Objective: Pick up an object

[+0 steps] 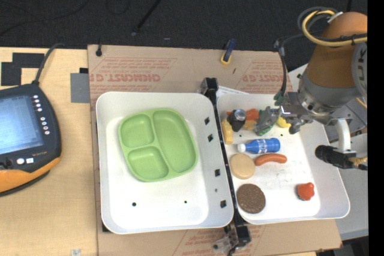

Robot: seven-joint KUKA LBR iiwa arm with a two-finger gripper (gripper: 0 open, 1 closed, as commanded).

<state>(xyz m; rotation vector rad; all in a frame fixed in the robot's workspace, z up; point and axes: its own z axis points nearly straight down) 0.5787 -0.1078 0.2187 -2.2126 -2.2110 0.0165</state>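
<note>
The fingers (268, 120) are hovering over the upper part of the right bin (327, 213), among the small clutter there (whether they are spread or pressed together I cannot tell). The blue bottle (259, 145) is lying just below them in the frame with its long axis running left to right, so a short reach toward the lower edge is looking likeliest.
</note>
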